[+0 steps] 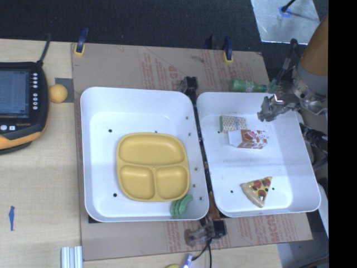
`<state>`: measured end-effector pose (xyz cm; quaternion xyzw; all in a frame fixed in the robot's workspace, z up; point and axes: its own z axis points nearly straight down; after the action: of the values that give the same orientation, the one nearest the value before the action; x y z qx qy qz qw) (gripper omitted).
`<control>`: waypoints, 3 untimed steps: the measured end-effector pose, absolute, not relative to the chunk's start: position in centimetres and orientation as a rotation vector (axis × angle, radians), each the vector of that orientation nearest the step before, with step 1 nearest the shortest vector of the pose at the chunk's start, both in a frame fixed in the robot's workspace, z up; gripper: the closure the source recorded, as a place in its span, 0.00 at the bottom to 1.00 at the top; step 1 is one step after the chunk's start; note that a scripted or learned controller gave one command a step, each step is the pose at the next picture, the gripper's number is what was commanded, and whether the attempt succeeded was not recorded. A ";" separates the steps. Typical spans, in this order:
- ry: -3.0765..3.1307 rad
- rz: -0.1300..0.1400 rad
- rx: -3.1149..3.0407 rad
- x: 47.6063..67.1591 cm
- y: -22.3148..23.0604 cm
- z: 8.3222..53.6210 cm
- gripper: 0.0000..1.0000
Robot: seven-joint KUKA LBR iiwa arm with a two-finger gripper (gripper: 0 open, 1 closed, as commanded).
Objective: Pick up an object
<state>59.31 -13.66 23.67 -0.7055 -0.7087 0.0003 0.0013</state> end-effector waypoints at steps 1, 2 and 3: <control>-2.223 0.001 -2.219 60.4 -15.7 22.1 1.00; -2.225 0.000 -2.216 63.5 -13.2 23.5 1.00; -2.222 0.006 -2.216 62.0 -16.9 13.5 1.00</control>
<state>61.98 -16.94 13.54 -0.7061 -0.7081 0.0018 0.0017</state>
